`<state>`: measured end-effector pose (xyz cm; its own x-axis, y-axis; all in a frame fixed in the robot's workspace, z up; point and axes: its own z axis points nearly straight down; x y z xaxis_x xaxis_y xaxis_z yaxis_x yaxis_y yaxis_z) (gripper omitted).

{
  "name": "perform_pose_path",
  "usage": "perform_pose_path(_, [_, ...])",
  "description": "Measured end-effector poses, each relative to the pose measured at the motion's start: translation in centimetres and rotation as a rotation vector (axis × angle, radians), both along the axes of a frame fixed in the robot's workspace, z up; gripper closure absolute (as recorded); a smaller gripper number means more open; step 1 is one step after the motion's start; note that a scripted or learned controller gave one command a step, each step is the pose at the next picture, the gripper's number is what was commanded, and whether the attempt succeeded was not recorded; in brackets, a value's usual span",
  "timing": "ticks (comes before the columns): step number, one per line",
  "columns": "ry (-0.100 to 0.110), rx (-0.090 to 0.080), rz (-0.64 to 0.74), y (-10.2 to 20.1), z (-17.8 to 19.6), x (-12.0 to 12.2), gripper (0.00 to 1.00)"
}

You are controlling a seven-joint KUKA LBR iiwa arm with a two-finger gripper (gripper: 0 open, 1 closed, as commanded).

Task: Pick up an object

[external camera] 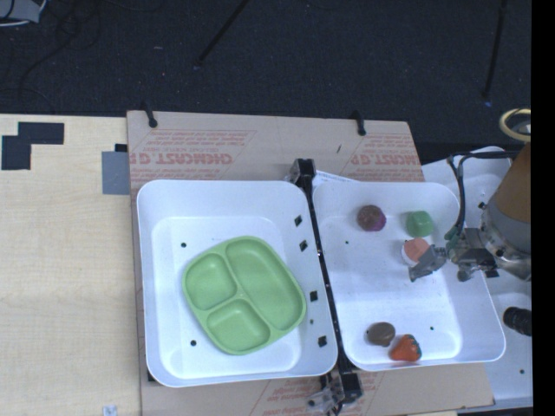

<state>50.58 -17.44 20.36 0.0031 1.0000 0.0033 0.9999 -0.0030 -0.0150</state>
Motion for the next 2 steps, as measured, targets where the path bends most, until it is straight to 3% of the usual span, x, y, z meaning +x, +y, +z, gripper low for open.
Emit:
perform_pose_path(1, [-0.013, -0.003, 0.003, 0.0, 0.7, 0.3, 0.00])
perform_pose_path(2, [-0.009, -0.001, 0.003, 0.0, -4.4, 1.2, 0.00])
